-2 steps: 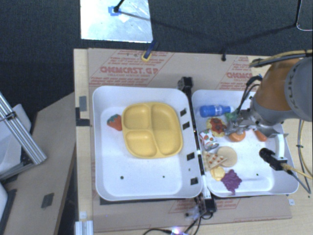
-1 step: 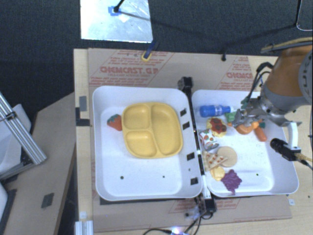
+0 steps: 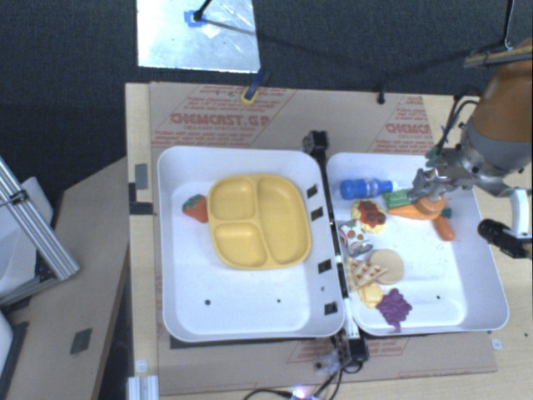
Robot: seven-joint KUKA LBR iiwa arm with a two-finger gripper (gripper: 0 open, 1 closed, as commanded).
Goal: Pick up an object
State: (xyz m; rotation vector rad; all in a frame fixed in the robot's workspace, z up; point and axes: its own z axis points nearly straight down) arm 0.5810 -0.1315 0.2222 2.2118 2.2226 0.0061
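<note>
End effector partly hides orange carrot, right bin; finger state unclear. Carrot tapered, lying flat.

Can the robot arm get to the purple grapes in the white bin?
Probably yes. The purple grapes lie at the near edge of the right bin, uncovered, with bare floor on their right. The gripper is over the same bin, farther back near the orange carrot.

My arm runs off the picture's right edge. My gripper covers part of the orange toy, and I cannot tell whether it grips anything.
</note>
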